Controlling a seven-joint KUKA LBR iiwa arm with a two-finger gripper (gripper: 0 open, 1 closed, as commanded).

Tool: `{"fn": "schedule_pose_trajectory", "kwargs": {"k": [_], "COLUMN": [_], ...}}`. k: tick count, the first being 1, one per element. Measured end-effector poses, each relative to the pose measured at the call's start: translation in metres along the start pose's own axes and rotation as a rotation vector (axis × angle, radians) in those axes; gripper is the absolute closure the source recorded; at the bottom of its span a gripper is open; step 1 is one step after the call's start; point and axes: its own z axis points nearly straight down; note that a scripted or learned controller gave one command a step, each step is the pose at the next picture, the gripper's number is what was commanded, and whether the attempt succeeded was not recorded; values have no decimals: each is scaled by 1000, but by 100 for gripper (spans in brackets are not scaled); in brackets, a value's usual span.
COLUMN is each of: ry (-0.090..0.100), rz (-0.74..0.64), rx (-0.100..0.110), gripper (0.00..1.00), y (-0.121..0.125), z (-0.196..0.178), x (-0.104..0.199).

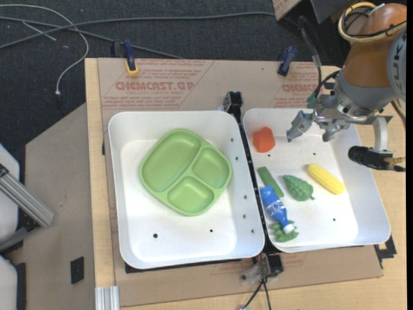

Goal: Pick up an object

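Note:
My gripper [314, 128] hangs over the far part of the right bin [361, 228], its two fingers spread apart with nothing between them. To its left lies a small orange-red piece [262, 139]. Nearer the front lie a yellow corn cob [326, 178], a green leafy toy [297, 188], a dark green stick-shaped piece [270, 181] and a blue bottle [274, 207] with a green bit [286, 234] at its end.
The left bin [129, 237] holds a light green divided plate [186, 171]. Black clamps sit between the bins at the far [233, 101] and near [266, 264] ends. The arm's body [371, 50] rises at the upper right.

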Motion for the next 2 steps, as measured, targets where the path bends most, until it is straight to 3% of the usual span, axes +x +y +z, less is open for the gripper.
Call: {"fn": "schedule_pose_trajectory", "kwargs": {"k": [1, 2], "ry": [0, 0], "rz": [0, 1], "rx": [0, 1], "gripper": [0, 0], "y": [0, 5], "z": [0, 44], "x": [0, -1]}}
